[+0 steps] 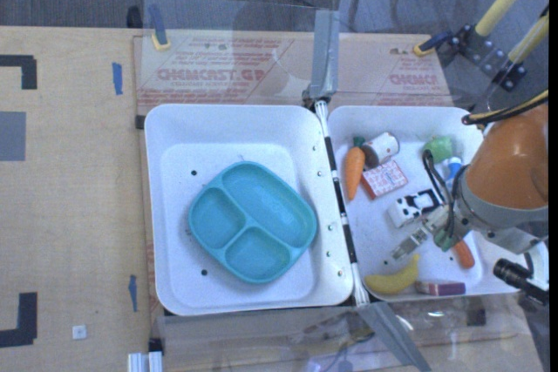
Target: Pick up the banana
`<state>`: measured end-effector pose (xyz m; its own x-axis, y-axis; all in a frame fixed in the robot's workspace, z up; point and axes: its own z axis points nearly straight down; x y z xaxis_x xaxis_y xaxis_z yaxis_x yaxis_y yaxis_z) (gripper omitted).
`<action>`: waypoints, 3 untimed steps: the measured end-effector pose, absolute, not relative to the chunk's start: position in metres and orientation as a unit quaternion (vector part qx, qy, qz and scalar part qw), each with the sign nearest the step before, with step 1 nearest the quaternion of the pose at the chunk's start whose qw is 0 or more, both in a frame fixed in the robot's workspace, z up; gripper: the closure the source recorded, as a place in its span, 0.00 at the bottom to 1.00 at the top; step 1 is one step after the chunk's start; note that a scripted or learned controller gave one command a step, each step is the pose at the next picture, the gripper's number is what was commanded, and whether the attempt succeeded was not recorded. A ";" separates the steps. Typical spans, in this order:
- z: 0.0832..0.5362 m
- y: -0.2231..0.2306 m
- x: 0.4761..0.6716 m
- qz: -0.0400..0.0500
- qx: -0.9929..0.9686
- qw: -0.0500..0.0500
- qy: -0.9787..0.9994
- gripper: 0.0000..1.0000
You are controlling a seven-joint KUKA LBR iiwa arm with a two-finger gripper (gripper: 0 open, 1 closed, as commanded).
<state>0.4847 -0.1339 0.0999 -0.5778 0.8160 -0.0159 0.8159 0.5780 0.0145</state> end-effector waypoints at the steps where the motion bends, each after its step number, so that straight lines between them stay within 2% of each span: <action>1: 0.168 -0.140 0.501 0.000 0.515 0.002 0.857 0.00; 2: 0.088 -0.127 0.481 0.002 0.602 0.004 0.799 0.00; 3: 0.099 -0.130 0.483 0.002 0.603 0.009 0.797 1.00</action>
<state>0.4830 -0.1298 0.0991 -0.2715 0.9624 -0.0123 0.9623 0.2717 0.0144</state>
